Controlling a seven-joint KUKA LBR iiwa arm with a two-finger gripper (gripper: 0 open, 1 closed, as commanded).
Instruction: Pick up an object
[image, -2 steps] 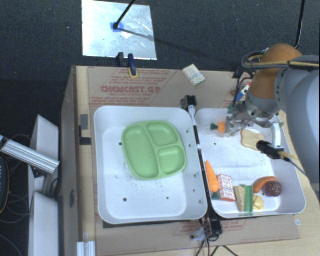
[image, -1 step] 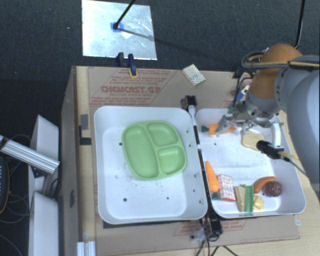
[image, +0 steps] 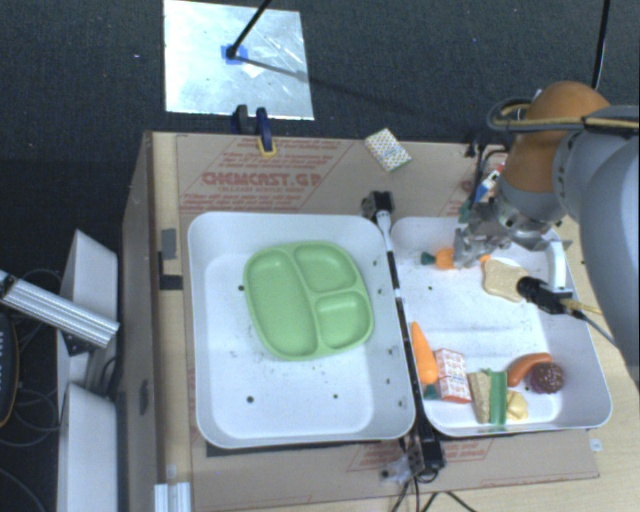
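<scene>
The gripper (image: 468, 252) hangs low in the right bin (image: 600, 385) beside a small orange piece (image: 443, 259), green divided plate (image: 308, 299) in the left bin (image: 215, 330)

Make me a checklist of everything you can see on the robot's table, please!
Surface: bench covered in printed cardboard, bearing left bin and right bin.
Job's things: right bin holds a bread slice, carrot, snack packet, small orange piece and a pile of toy food.
Clutter: green divided plate in left bin; patterned block on cardboard.
Grippers: gripper low at right bin's far edge, beside the orange piece.
Cables: black cable by the arm.
Surroundings: dark floor, shiny sheet.
</scene>
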